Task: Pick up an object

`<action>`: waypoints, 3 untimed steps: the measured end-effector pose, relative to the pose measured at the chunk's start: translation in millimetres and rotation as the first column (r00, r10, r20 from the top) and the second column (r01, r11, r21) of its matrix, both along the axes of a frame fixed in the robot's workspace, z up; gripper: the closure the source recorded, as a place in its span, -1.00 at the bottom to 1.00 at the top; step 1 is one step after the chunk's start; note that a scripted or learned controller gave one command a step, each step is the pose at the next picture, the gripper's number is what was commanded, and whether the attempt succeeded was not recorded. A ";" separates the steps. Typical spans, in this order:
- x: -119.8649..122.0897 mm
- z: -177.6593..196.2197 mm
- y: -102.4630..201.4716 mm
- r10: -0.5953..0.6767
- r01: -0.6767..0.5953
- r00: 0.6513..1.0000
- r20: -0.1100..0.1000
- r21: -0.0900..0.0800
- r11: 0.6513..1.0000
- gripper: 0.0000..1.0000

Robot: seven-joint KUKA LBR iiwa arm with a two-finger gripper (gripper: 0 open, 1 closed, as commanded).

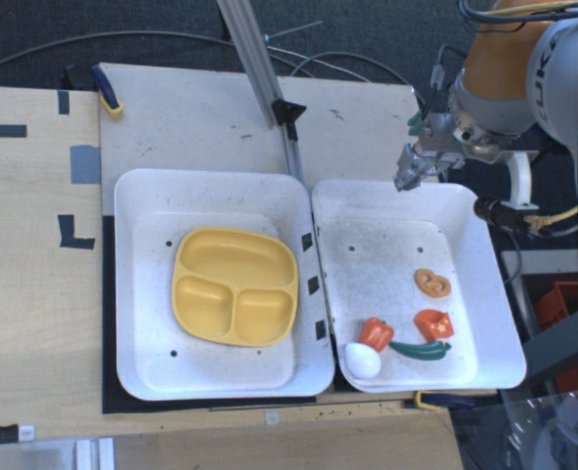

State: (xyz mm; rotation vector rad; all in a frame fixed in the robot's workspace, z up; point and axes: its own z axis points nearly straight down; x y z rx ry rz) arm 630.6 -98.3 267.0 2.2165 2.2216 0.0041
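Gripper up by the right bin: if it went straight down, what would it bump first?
Probably the far rim of the right white bin; the gripper hangs over that edge, though depth is unclear.

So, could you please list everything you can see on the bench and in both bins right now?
Bins: two, white, side by side on the bench.
Divided plate: one, yellow, in the left bin.
Pretzel: one, orange-brown, right bin.
Pepper piece: one, orange-red, right bin, below the pretzel.
Chilli: one, dark green, near the front of the right bin.
Small red item: one, beside the egg.
Egg: one, white, front left corner of the right bin.
Clamp: one, blue and yellow, bench's far left.
Gripper: one, above the right bin's far edge.
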 end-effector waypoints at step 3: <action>-54.7 -26.8 150.2 0.004 -0.004 1.000 -0.009 0.001 1.000 1.00</action>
